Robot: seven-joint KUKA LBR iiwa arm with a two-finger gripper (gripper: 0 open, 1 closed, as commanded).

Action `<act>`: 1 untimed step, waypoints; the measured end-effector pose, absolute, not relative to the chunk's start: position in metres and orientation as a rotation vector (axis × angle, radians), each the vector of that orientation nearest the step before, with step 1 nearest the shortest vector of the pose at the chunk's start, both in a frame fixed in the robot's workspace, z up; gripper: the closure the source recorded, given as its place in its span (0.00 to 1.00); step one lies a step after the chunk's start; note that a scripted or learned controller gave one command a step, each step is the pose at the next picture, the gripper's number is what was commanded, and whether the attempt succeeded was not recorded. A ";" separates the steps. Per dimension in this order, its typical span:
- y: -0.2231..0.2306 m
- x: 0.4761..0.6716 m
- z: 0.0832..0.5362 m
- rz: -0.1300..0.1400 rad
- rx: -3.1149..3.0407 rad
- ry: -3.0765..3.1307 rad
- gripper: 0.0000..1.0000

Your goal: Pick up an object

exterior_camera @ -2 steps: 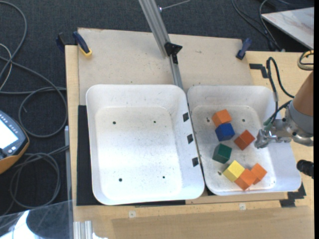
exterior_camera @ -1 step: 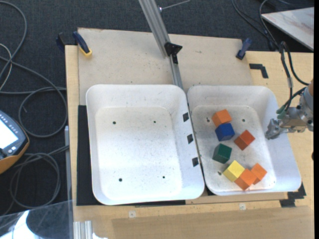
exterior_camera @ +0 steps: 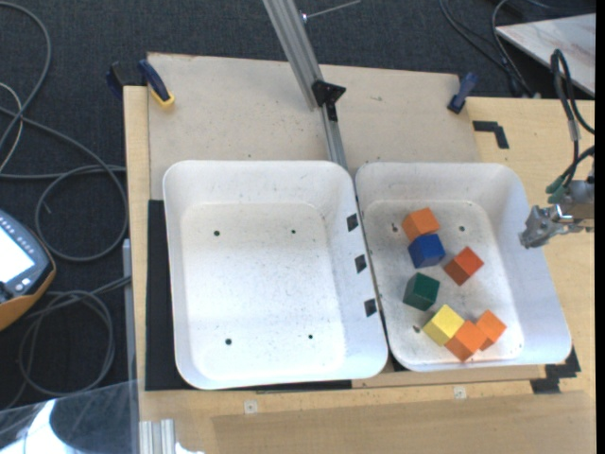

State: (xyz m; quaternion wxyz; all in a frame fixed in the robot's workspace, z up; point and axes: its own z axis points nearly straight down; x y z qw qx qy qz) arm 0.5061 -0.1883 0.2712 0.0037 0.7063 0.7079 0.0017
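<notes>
The right white bin [exterior_camera: 506,180] holds several small blocks. An orange block [exterior_camera: 421,222] lies at the back with a blue block [exterior_camera: 426,250] just in front of it. A red-orange block [exterior_camera: 462,265] sits to their right and a green block [exterior_camera: 422,290] near the middle. At the front, a yellow block [exterior_camera: 442,324] touches two orange blocks [exterior_camera: 477,335]. My gripper [exterior_camera: 541,225] is at the view's right edge, over the right bin's right rim, away from all the blocks. Nothing is visibly held in it.
The left white bin [exterior_camera: 175,183] stands beside the right one. A slanted metal bar [exterior_camera: 301,43] runs down to the gap between the bins. Blue clamps [exterior_camera: 156,83] [exterior_camera: 461,93] hold the board's back corners. Cables and a device [exterior_camera: 14,268] lie on the floor at left.
</notes>
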 end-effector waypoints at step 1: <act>-0.139 0.531 0.257 0.002 2.214 2.229 1.00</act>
